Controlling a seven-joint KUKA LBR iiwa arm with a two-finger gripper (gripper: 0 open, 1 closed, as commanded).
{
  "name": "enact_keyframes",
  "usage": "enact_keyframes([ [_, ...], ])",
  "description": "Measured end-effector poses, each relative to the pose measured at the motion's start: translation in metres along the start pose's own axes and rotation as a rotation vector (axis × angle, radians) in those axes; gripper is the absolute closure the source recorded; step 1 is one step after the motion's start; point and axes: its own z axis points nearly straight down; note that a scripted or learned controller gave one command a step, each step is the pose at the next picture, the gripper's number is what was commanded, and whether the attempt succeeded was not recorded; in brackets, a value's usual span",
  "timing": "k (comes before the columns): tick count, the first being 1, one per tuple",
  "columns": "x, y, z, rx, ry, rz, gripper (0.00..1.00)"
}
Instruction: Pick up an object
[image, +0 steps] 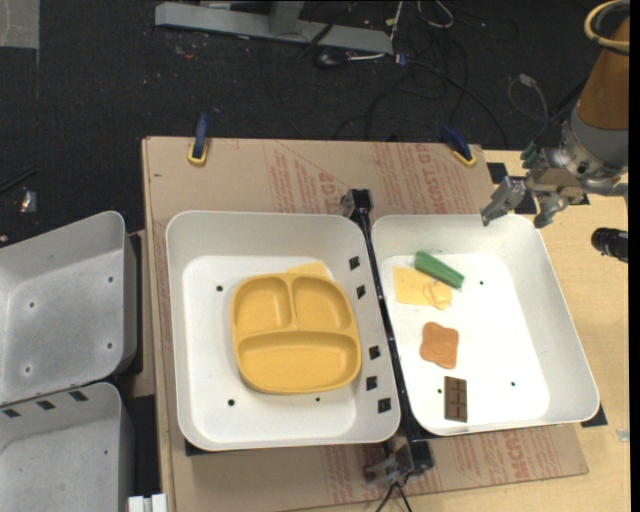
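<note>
The right bin (560, 330) holds a green block (438, 268) near its back. A pale yellow slice (413, 287) lies just in front of the block, touching it. An orange-brown flat piece (439, 345) sits mid-bin, and a dark chocolate bar (455, 399) lies near the front wall. My gripper (521, 209) hangs over the bin's back right corner, above and to the right of the green block. Its two fingers are spread open with nothing between them.
The left bin (200, 300) carries a yellow divided plate (296, 333) with a pale yellow sheet (313, 270) poking out behind it. A black divider (372, 300) with clamps runs between the bins. Grey trays (60, 300) lie off the bench to the left.
</note>
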Motion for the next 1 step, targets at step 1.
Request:
enact_keyframes([
  [1,0.0008,0.0022,-0.0090,-0.013,-0.003,-0.003,0.00],
])
